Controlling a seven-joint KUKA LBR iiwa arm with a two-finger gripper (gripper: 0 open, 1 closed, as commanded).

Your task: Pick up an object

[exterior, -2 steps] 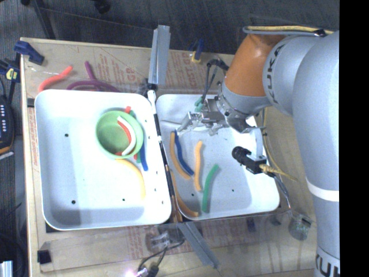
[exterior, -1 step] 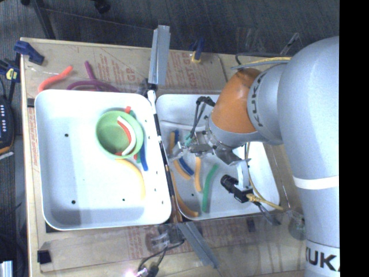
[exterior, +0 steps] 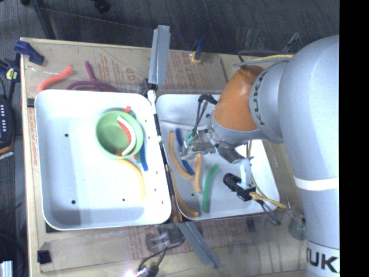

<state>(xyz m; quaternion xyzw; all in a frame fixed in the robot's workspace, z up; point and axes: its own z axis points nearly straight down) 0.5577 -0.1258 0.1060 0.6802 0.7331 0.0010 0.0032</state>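
Showing a pale wooden bench with printed red lettering, standing on dark carpet. Bearing two shallow white bins side by side: the left bin sitting squarely, the right bin touching it along a shared edge. Lying along the bench's far left strip, just behind the left bin, an orange strip and a purple loop. Standing up between the bins at the far edge, a grey metal bar; angling off the near edge, another grey bar. Clamping the bench's far left corner, a blue clip.
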